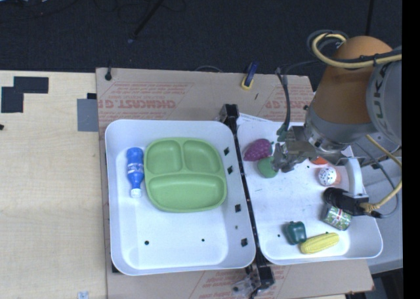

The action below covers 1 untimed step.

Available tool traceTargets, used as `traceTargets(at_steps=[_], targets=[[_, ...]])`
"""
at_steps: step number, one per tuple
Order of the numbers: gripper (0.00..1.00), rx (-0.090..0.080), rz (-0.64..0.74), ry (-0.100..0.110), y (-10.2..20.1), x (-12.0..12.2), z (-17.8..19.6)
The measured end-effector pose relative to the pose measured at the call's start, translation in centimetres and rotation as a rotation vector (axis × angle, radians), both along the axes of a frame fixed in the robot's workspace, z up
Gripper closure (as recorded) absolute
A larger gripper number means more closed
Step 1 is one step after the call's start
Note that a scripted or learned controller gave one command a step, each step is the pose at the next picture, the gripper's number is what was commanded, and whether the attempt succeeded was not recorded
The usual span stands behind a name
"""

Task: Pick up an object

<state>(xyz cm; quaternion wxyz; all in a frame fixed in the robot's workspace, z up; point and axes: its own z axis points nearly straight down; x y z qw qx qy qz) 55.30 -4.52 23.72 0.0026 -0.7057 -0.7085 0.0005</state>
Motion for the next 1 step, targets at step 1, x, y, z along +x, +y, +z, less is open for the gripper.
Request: traceTargets(at_steps=[1], targets=[[1.00, -0.002, -0.002, 0.001, 1.55, -0.75, -0.25]])
